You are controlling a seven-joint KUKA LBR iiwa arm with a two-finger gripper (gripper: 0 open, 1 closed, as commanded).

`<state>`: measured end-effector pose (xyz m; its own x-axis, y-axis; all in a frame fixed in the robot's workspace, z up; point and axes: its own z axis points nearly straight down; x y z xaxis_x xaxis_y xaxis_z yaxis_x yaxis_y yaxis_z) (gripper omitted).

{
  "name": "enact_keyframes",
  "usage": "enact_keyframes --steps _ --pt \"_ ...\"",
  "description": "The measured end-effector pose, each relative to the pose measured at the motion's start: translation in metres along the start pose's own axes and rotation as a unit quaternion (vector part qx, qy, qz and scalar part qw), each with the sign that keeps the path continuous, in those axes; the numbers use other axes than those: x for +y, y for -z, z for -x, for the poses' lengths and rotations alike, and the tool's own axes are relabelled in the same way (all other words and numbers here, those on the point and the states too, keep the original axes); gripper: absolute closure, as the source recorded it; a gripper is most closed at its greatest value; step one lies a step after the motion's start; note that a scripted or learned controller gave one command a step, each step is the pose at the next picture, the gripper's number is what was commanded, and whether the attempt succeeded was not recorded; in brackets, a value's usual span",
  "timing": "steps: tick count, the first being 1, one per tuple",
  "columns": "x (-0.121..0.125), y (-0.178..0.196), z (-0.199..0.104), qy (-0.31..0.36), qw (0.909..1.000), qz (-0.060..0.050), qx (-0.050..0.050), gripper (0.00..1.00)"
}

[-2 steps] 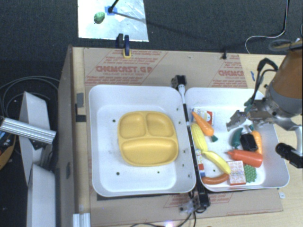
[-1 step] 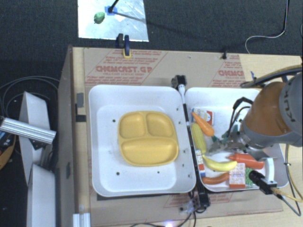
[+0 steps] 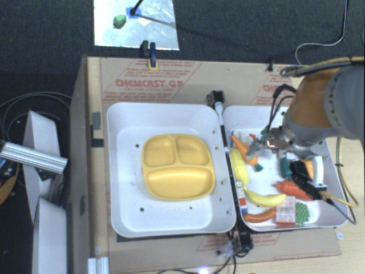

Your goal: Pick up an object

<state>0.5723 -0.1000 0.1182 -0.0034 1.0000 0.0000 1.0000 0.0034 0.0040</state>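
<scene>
My gripper (image 3: pixel 259 146) hangs over the upper left part of the right bin (image 3: pixel 331 224), below the grey arm with its orange band (image 3: pixel 311 99). Just left of it lies an orange carrot (image 3: pixel 240 144). A small teal piece (image 3: pixel 256 166) sits right below it. Further down the bin lie a yellow corn-like piece (image 3: pixel 238 168), a banana (image 3: pixel 264 198), a red sausage (image 3: pixel 259 214) and a red-and-green box (image 3: pixel 291 213). The gripper's body hides whatever is directly under it.
The left bin (image 3: pixel 131 210) holds a yellow divided plate (image 3: pixel 178 167). A teal item (image 3: pixel 283 166), a red pepper (image 3: pixel 292 188) and an orange wedge (image 3: pixel 309 168) crowd the right bin's right side under the arm. A black divider (image 3: pixel 226 153) separates the bins.
</scene>
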Motion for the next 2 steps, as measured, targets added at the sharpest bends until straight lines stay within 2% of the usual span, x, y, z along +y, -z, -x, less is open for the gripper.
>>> enact_keyframes --steps 1,2 --pt "-0.008 -0.033 -0.002 -0.002 1.0 0.0 -0.003 0.0" --pt "0.039 -0.034 0.023 0.0 1.0 -0.001 -0.001 0.0"
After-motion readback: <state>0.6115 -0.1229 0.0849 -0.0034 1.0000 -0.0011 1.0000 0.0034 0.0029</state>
